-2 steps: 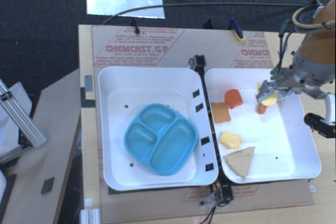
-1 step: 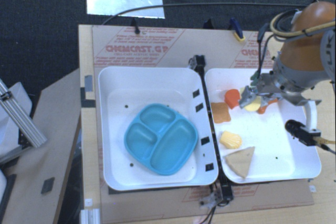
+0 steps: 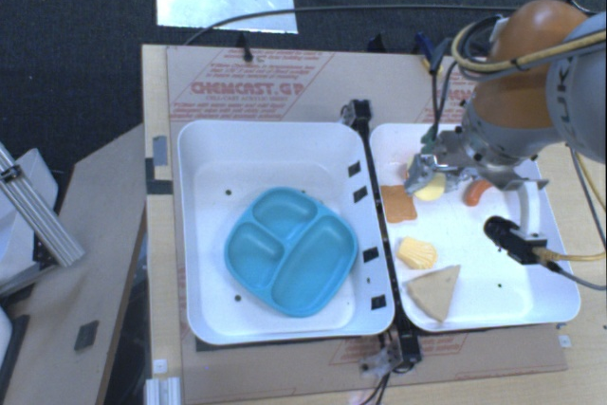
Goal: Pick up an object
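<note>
Yellow piece [image 3: 432, 191] lies under the lowered tool [image 3: 424, 174].

In the right bin [image 3: 560, 299] I see five small food pieces: a flat orange-brown cracker [image 3: 398, 203] near the divider, a yellow piece [image 3: 432, 191] just beside it, a red-orange piece [image 3: 477, 193] further right, a ridged yellow shell-like piece [image 3: 417, 253] below, and a tan wedge [image 3: 434, 291] lying flat nearest the front.

Single fixed overhead view, slanting down on both bins [image 3: 285, 139]
</note>
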You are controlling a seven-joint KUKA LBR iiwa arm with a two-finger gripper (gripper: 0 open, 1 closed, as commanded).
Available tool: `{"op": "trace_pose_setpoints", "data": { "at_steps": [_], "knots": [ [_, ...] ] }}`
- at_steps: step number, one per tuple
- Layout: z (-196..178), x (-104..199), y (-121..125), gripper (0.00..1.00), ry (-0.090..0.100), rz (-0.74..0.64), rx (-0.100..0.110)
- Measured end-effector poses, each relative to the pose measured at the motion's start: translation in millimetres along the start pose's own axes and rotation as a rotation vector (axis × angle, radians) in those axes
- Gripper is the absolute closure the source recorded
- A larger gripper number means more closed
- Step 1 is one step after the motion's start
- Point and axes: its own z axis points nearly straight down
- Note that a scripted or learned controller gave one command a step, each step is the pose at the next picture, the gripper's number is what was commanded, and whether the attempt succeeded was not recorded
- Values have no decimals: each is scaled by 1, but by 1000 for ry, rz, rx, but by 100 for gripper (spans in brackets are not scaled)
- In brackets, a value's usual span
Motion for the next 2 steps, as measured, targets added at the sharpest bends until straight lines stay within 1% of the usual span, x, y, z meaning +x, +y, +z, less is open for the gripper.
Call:
{"op": "trace_pose_setpoints", "data": {
  "at_steps": [1,2],
  "knots": [
    [10,53,-12,100,0,0,2],
    [20,109,-18,100,0,0,2]
  ]
}}
